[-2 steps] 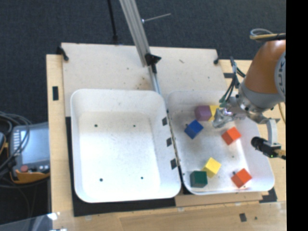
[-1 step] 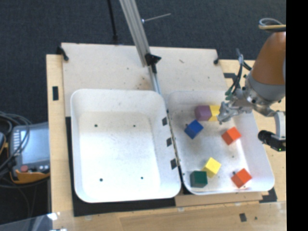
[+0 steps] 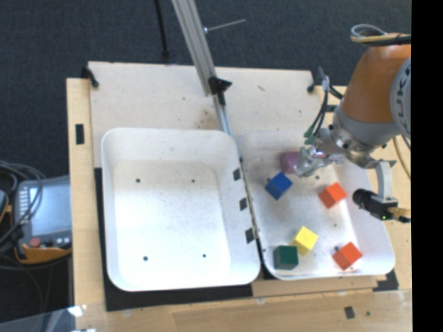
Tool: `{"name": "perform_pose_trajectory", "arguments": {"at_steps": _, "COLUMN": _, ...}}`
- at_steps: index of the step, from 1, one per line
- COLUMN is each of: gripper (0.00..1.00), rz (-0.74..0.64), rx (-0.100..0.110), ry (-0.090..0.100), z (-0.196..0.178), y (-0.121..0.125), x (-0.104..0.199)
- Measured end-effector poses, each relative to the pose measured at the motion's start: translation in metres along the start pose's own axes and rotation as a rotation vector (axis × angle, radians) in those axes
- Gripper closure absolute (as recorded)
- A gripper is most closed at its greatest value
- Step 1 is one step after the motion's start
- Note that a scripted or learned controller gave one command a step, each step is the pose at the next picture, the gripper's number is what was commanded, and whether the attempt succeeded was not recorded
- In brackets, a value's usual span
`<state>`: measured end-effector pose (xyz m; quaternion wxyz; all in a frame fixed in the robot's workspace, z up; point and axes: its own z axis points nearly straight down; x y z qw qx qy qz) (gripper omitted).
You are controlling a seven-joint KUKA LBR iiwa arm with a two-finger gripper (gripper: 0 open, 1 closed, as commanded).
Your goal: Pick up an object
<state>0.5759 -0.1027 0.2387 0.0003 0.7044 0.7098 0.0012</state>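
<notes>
My gripper (image 3: 309, 160) hangs over the back part of the right bin (image 3: 374, 254), right beside a pale purple block (image 3: 288, 161) that lies just to its left. The block is partly covered by the gripper. A blue cube (image 3: 278, 185) sits a little in front of the purple block. Two orange cubes (image 3: 332, 195) (image 3: 347, 255), a yellow cube (image 3: 305, 239) and a dark green cube (image 3: 285, 256) lie further forward in the same bin.
The left bin (image 3: 173, 206) lies beside the right one, with a low wall between them. A slanted metal pole (image 3: 197, 43) rises behind the bins. A black fixture (image 3: 374, 203) juts over the right bin's right rim.
</notes>
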Motion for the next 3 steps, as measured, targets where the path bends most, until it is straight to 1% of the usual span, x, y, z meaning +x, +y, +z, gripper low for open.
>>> {"name": "perform_pose_trajectory", "arguments": {"at_steps": 1, "gripper": 1.0, "rz": 0.001, "rx": 0.002, "ry": -0.001, "z": 0.01, "y": -0.012, "x": 0.048}}
{"name": "perform_pose_trajectory", "arguments": {"at_steps": 2, "gripper": 1.0, "rz": -0.001, "rx": 0.002, "ry": 0.001, "z": 0.008, "y": -0.021, "x": 0.111}}
{"name": "perform_pose_trajectory", "arguments": {"at_steps": 3, "gripper": 1.0, "rz": -0.001, "rx": 0.0, "ry": 0.001, "z": -0.003, "y": -0.029, "x": 0.157}}
